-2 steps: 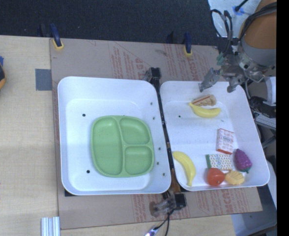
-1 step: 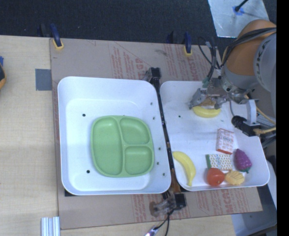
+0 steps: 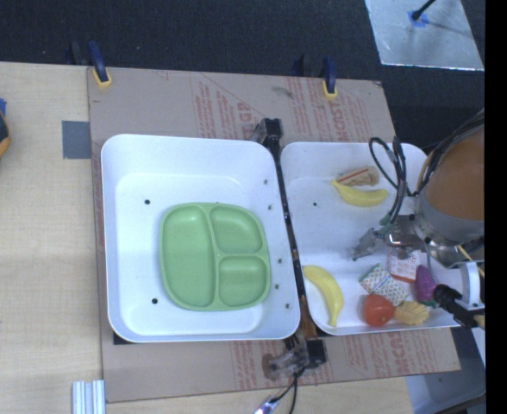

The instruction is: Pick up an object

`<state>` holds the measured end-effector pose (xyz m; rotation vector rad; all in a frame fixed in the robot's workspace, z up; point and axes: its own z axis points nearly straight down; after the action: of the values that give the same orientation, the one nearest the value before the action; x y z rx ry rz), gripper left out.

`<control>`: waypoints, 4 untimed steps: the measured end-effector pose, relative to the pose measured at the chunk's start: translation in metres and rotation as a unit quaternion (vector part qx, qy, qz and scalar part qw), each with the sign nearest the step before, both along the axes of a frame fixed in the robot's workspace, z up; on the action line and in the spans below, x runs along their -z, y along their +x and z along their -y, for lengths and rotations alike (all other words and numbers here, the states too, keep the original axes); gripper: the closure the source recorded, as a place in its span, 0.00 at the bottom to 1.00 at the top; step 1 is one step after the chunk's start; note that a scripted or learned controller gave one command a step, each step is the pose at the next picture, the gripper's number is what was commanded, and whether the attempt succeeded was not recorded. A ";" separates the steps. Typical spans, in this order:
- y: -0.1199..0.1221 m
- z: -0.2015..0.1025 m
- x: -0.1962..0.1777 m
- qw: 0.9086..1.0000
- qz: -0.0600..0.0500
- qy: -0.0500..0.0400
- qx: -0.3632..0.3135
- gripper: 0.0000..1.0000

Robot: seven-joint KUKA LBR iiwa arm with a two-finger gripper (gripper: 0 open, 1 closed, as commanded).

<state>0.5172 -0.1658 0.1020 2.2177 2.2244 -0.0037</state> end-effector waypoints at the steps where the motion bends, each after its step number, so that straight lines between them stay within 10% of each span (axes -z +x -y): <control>1: 0.060 -0.019 -0.033 1.000 0.000 0.001 -0.001 0.00; 2: 0.079 -0.053 -0.109 1.000 0.000 0.001 -0.001 0.00; 3: 0.109 -0.038 0.006 1.000 0.003 -0.001 -0.001 0.00; 4: 0.137 0.005 0.007 1.000 -0.007 0.001 0.002 0.00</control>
<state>0.6543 -0.1707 0.0949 2.2309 2.2281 -0.0178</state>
